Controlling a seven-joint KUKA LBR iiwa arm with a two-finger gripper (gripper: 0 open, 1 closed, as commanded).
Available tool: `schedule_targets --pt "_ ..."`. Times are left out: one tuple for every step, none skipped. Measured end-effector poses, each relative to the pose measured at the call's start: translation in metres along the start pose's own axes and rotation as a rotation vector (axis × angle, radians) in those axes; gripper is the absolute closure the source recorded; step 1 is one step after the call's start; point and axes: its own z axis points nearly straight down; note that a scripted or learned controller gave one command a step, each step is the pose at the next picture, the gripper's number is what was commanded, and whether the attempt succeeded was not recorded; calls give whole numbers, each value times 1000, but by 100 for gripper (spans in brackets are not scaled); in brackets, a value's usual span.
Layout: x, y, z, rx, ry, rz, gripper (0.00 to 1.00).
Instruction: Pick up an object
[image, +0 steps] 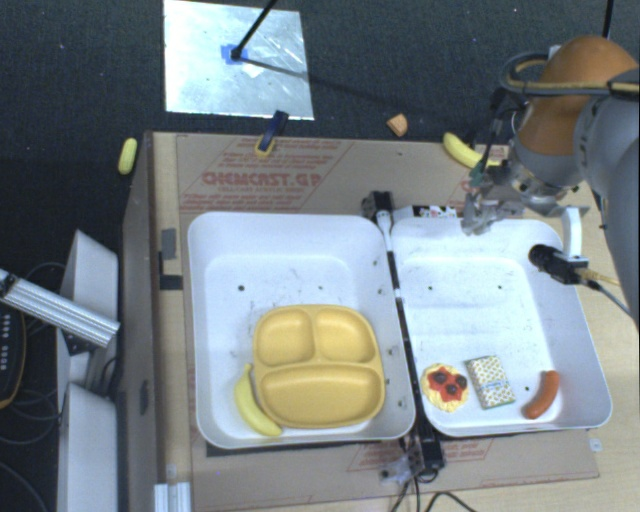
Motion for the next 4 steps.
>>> schedule_targets --pt "0 1 -11 -3 -2 -5 100" --pt "63 0 -49 3 4 4 100" --pt "14 -1 -63 3 1 7 100" --pt "-20 -1 -86 3 1 8 100"
